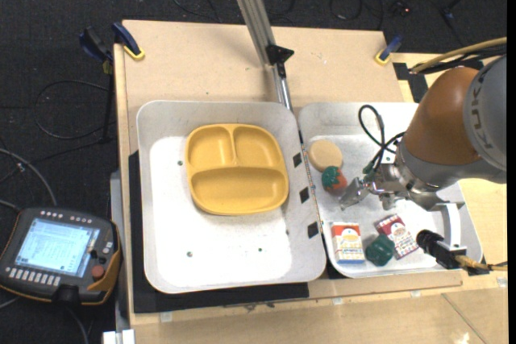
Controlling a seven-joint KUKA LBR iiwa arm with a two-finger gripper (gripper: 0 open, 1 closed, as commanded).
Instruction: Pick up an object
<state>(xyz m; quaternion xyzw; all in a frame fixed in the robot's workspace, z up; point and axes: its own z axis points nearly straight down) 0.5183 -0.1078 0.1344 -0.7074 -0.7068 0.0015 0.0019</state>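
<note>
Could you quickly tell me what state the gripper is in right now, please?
Gripper: cannot be told; it sits over the right bin beside the green and orange toy.

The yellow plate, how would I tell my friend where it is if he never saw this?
Find the two white bins side by side on the bench and look in the left bin. The yellow plate lies near its upper middle. It is the big one split into three sections, while the small box and the other little things sit in the right bin.
</note>
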